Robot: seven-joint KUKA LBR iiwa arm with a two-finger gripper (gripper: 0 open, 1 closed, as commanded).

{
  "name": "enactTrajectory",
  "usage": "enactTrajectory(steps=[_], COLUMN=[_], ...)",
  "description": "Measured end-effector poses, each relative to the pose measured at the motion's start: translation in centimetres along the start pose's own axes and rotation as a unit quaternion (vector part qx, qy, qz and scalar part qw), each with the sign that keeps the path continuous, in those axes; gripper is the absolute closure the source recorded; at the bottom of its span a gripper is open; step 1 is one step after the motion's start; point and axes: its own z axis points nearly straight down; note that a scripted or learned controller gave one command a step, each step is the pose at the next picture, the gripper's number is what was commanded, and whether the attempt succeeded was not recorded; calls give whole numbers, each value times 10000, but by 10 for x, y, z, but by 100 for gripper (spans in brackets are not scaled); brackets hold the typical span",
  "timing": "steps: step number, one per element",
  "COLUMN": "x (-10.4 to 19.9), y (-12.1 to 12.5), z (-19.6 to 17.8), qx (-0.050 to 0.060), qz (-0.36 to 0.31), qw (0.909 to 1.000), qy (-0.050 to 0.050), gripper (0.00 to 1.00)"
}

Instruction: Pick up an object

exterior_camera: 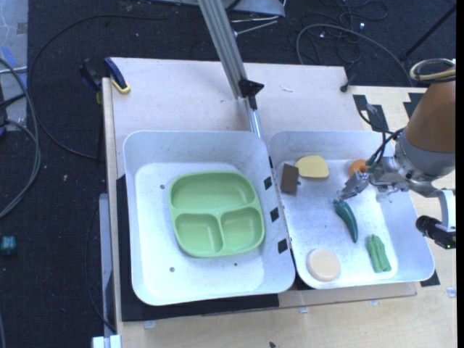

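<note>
The right bin [406,267] holds several small objects. A yellow piece [312,167] and a brown block [289,179] lie at its far left. A dark green pepper [347,219] lies in the middle, a light green bean bundle [378,253] near the front right, and a cream round disc [323,264] at the front. An orange object [356,167] peeks out behind the wrist. My gripper [352,188] hangs low over the bin, just above the pepper's upper end, with nothing visibly held.
The left bin [145,267] carries a green divided plate [217,213]. A slanted metal pole [226,38] rises behind the bins. The grey arm with its orange band [433,122] comes in over the right bin's far right side.
</note>
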Motion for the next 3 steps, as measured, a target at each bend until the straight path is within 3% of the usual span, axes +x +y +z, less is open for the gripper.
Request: enactTrajectory(steps=[1,2,3], x=[10,10,9], y=[-1,0,2], z=[60,84,72], qx=[7,-27,-56], qz=[0,1,4], qw=[10000,10000,10000], qy=[5,-12,-26], gripper=[0,0,100])
